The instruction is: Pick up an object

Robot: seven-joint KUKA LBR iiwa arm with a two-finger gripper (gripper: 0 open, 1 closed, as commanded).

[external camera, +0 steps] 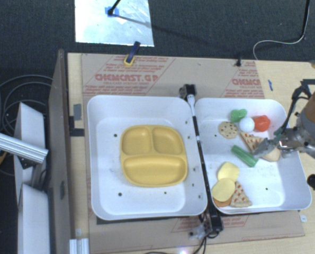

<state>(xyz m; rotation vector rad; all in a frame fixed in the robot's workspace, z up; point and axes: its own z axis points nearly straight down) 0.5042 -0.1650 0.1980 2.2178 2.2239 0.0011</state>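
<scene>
Beside ridged pizza slice (249, 140) and green cylinder (244, 156), metal end effector (267, 148), grip unclear

Arm low — hand (267, 148) angled left.

Two shallow white plastic bins side by side on a cardboard-covered bench (146, 73). In the left bin (101, 142), a yellow three-compartment plastic plate (153, 155). In the right bin (289, 189), toy foods: green pod (238, 114) at 12 o'clock, white ball (246, 124) touching a red-orange piece (261, 123), brown cookie (227, 129), green stick (244, 156), yellow pieces (227, 171) and a pizza slice (240, 196) at 6 o'clock. Grey gripper (266, 148) low at 3 o'clock, beside a tan wedge (250, 139).
</scene>
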